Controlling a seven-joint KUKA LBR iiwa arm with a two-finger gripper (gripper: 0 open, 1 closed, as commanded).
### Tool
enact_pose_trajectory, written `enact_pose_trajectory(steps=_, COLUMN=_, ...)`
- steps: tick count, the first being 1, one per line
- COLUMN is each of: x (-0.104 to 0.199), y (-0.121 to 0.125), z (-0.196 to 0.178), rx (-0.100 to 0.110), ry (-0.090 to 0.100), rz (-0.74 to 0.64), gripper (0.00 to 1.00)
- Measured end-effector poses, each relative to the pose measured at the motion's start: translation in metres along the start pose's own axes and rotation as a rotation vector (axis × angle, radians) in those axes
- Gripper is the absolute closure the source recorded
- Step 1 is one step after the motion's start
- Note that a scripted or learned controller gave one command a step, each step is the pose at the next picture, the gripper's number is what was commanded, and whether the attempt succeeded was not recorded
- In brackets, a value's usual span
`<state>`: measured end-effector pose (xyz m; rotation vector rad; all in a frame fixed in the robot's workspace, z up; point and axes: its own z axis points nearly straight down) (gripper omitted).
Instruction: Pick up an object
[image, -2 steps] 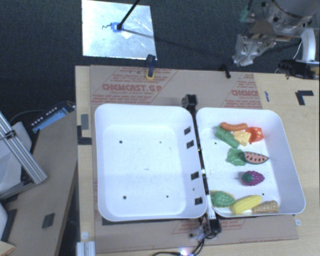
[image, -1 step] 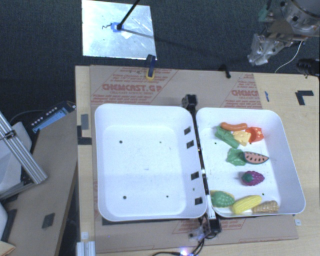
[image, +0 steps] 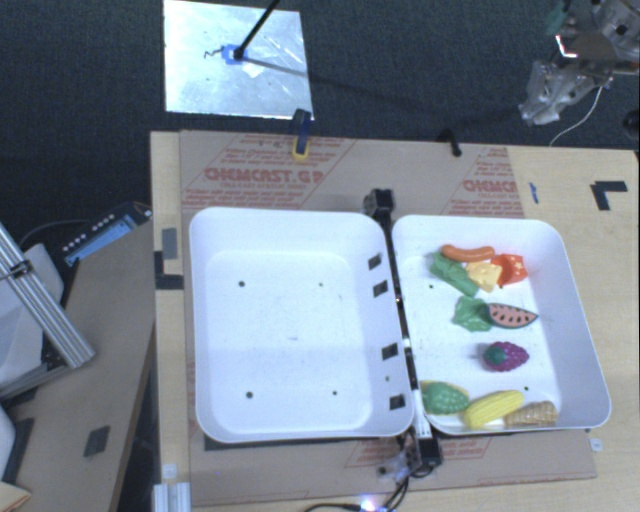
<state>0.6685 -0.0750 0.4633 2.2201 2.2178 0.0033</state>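
The right bin holds several toy foods. An orange sausage, a green cucumber, a yellow cheese wedge and a red pepper cluster at its far side. A green leafy piece lies beside a watermelon slice, with purple grapes nearer. Along the near wall lie a green vegetable, a yellow corn cob and a tan cone. My gripper hangs at the top right, high above the floor beyond the bench, far from both bins.
The left bin adjoins the right one along a hinge with black clips. A shiny metal sheet lies on the dark floor at the back. An aluminium frame stands at the left edge.
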Motion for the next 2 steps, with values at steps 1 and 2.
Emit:
enact_pose_trajectory(steps=1, x=-0.020, y=0.000, z=-0.010, rx=-0.001, ry=-0.001, rz=-0.001, gripper=1.00)
enact_pose_trajectory(steps=2, x=-0.077, y=-0.013, z=0.001, rx=0.002, ry=-0.001, rz=0.002, gripper=1.00)
